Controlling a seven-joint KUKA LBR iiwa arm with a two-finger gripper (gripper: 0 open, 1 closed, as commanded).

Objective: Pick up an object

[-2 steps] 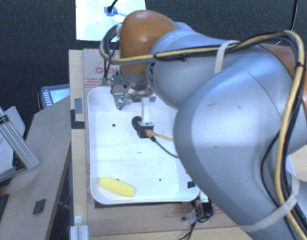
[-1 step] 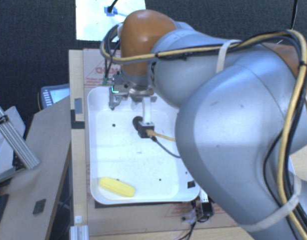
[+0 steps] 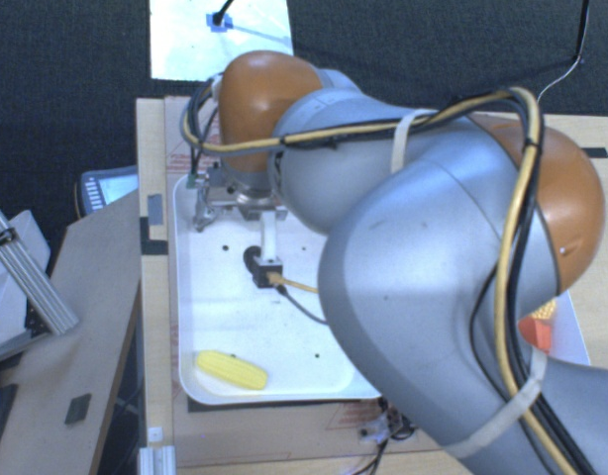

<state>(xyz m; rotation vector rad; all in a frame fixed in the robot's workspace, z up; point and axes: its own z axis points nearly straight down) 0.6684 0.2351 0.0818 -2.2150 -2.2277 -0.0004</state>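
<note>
A yellow object shaped like a corn cob [image 3: 231, 369] lies near the front left corner of the left white bin [image 3: 200, 295]. My gripper [image 3: 207, 211] hangs over the far left corner of that bin, well away from the yellow object, with nothing seen in it. The grey arm with its orange band reaches across from the right and hides most of the right bin. A small orange object [image 3: 538, 331] peeks out past the arm on the right side.
The left bin's floor between the gripper and the yellow object is bare white. A white sheet [image 3: 185, 28] lies behind the bins. A metal rail [image 3: 27, 275] and a side bench stand to the left.
</note>
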